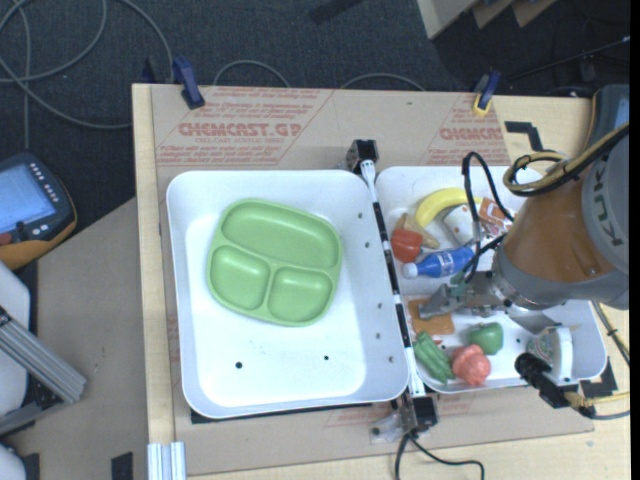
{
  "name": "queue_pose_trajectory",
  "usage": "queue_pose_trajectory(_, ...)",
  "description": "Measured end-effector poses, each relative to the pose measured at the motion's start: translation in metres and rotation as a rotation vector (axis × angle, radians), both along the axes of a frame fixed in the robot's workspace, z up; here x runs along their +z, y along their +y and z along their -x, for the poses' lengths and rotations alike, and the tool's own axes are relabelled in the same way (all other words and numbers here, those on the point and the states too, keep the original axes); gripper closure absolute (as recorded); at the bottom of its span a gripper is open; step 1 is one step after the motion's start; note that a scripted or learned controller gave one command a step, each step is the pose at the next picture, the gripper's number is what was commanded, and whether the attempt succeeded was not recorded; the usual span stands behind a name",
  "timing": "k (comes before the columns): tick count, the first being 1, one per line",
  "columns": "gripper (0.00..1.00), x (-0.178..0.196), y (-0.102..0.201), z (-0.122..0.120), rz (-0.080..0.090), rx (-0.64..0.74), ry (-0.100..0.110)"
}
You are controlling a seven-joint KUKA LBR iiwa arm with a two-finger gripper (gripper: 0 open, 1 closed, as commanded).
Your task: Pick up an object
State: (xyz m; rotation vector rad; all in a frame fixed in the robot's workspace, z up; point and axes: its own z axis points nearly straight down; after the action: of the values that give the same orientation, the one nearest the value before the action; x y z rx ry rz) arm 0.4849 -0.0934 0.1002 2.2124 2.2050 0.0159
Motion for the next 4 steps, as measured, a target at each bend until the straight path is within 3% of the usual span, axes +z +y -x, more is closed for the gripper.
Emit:
queue_pose_trajectory(1, 0.00, -0.012, -0.020, 0.002, -0.003, 0.002, 0.008)
queue_pose_trajectory(2, 1.00, -0.003, -0.020, 0.002, -0.002, 0.001, 0.008)
queue_pose_trajectory(3, 0.00, -0.002, -0.022, 0.002, 0.003, -0.001, 0.005)
queue_pose_trajectory(4, 0.00, -0.014, -0.006, -0.065, -0.004, 0.004, 0.014)
